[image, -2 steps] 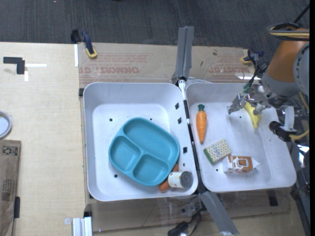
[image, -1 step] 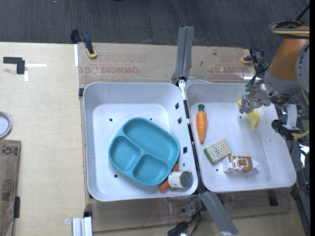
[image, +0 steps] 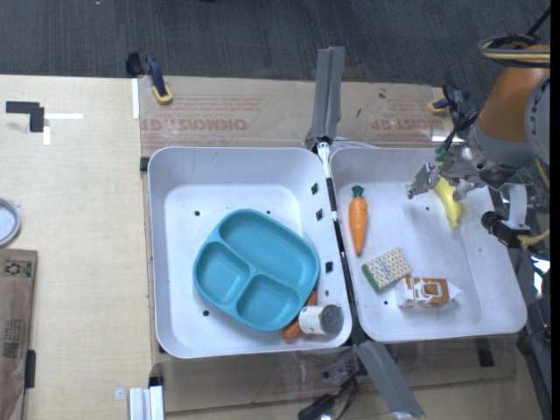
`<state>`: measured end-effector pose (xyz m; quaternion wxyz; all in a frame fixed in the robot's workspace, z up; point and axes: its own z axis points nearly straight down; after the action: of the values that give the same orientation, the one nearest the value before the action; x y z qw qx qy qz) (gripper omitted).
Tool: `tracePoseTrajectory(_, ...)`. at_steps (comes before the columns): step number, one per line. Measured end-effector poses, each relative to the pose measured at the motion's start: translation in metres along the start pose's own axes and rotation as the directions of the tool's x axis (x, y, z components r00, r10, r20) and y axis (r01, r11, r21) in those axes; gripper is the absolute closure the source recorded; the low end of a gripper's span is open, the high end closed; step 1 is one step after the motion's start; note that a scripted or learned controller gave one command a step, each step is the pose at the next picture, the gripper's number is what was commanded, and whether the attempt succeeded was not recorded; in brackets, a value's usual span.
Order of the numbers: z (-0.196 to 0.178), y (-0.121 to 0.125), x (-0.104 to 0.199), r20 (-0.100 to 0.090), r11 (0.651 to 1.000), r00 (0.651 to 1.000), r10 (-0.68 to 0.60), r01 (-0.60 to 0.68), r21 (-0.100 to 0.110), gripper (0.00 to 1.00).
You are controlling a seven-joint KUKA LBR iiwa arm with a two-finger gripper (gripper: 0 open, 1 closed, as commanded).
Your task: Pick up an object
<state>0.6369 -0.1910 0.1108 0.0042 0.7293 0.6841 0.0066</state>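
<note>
Camera view: gripper over right bin, yellow banana between its fingers.
We judge the hold partial; we'd lift slowly and straight, keeping clear of the carrot and cartons nearby.

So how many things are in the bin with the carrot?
4: orange toy carrot by the divider, green-edged sponge, small carton, yellow banana under the tool.
</note>
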Motion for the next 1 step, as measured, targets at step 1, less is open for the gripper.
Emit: tracePoseTrajectory(1, -0.0097, 0.0006, -0.0010, 0.003, 1.000, 1.000, -0.002, 0.002, -0.002, 1.00)
